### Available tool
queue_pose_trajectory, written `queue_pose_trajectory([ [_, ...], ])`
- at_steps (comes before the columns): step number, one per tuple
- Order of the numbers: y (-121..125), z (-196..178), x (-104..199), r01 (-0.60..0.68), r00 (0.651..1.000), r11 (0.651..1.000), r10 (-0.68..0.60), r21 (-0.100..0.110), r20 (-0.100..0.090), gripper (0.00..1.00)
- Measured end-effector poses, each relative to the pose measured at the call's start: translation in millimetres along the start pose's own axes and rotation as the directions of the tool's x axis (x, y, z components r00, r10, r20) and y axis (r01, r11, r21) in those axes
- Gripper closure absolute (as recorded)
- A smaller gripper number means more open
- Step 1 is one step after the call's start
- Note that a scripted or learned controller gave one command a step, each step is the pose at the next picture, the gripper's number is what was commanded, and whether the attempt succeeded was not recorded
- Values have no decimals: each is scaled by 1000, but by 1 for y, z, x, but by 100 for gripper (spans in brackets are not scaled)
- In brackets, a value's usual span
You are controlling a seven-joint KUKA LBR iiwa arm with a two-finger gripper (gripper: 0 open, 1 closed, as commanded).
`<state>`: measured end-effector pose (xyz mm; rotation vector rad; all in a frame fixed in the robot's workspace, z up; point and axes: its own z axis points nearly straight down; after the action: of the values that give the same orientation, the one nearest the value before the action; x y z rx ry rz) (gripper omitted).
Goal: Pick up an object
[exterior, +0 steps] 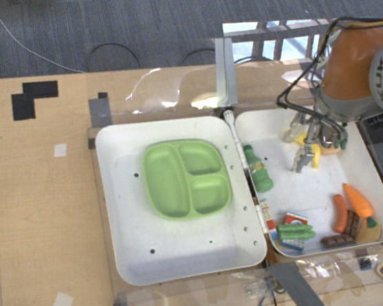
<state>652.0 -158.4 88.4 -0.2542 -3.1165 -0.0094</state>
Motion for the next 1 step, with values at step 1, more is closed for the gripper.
queue_pose_trajectory([
  [1,1,-15,-8,3,999,1000,-3,3,40,100],
])
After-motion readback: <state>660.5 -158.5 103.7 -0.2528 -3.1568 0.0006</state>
